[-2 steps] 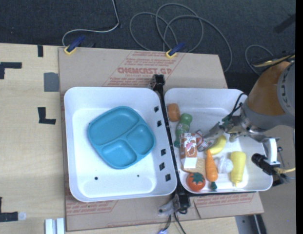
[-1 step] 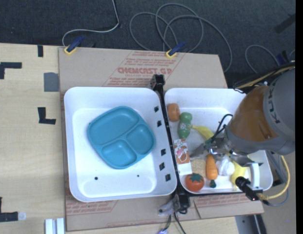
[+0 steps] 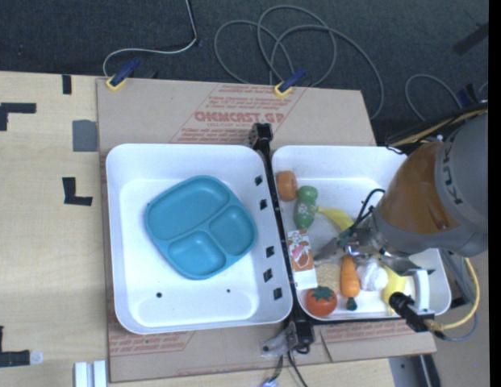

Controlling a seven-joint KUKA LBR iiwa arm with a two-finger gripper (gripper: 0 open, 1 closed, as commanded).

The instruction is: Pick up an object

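Standing at the bench, I note the arm [image 3: 444, 200] reaching in from the right over the right bin [image 3: 331, 153], its grey body and orange band covering much of that bin's far side. The gripper [image 3: 352, 244] sits low among the toy food, just above the carrot [image 3: 349, 275] and beside the banana [image 3: 337, 216]. Whether its working end is apart or together, I cannot tell; the metal there is small and tangled with cable, and nothing is visibly held.

Candidates for the pick all lie in the right bin: an orange fruit [image 3: 286, 185] against the divider, a green vegetable [image 3: 306, 205] just beside it, a flat printed packet [image 3: 300, 252], a tomato [image 3: 320, 300] at the near wall, and the carrot with white and yellow pieces [image 3: 379, 280] crowding it. The left bin [image 3: 121, 176] holds a blue divided tray [image 3: 202, 226].

In my judgement the carrot is the nearest target. A sound attempt would come straight down across its narrow width, clear of the neighbouring white and yellow pieces, closing only once low enough to seat around it. The crowding on its right side is the main risk of a nudge or a double catch.

Hidden matters: whatever lies beneath the wrist and orange band is not visible, and the white and yellow pieces are too indistinct to identify.
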